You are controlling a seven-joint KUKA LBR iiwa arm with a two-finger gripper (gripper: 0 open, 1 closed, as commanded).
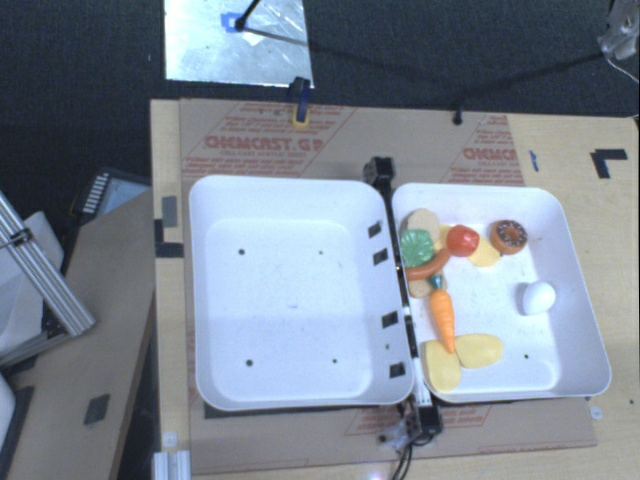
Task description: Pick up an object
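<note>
Camera view: in the right bin, toy foods crowd against the divider wall, with a carrot, a tomato, a green piece and yellow slices touching or just beside each other. A white egg and a doughnut sit apart nearer that bin's far rim with bare floor around them, and the tool's state cannot be told.

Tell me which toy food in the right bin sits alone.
The white egg, near the right wall of the right bin. It touches nothing, while the other foods cluster toward the bin's left side.
</note>
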